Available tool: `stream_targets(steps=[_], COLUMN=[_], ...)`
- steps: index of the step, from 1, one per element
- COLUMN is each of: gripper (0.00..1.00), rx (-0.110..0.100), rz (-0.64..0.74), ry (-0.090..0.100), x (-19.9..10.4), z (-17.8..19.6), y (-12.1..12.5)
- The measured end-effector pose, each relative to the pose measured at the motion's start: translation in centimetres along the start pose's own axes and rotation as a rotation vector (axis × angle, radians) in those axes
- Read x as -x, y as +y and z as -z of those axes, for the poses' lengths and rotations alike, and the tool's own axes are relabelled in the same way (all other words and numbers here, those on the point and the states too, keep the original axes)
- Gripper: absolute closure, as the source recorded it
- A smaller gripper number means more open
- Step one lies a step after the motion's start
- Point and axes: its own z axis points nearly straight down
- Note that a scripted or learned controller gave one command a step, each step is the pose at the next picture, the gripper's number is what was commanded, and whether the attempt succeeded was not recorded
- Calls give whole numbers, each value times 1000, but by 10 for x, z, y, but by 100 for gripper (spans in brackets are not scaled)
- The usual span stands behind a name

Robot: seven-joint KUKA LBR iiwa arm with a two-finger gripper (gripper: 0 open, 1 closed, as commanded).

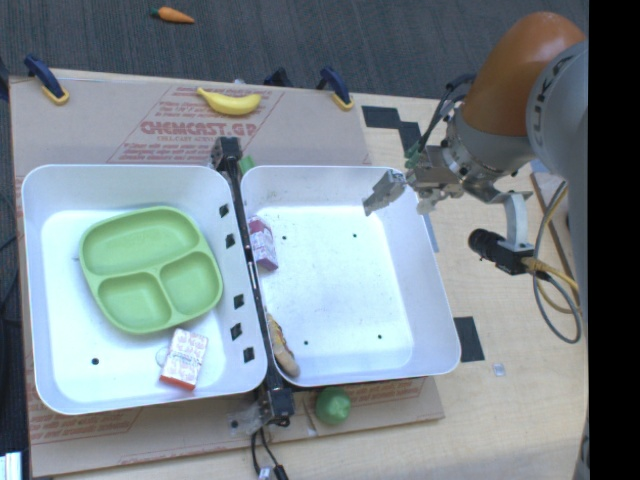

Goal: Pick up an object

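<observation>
My gripper (pixel 404 198) hangs over the far right corner of the right bin (pixel 400 298), open, with nothing between its fingers. A dark red and white packet (pixel 262 243) lies in the right bin against its left wall. A tan, lumpy piece (pixel 281 349) rests in the same bin's near left corner. Both are well to the left of the gripper. In the left bin (pixel 40 298) sit a green divided plate (pixel 150 267) and a small red and white box (pixel 184 358).
A yellow banana (pixel 230 99) lies on the cardboard behind the bins, and a green ball (pixel 333 405) sits in front of the right bin. An orange carrot (pixel 175 14) lies on the floor. Blue clamps (pixel 45 78) hold the cardboard's back edge.
</observation>
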Motion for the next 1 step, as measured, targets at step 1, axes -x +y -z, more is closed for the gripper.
stream_targets(steps=[1], gripper=[0], rx=[-4], rz=[1], ry=[0], x=[27], z=[-141], y=[0])
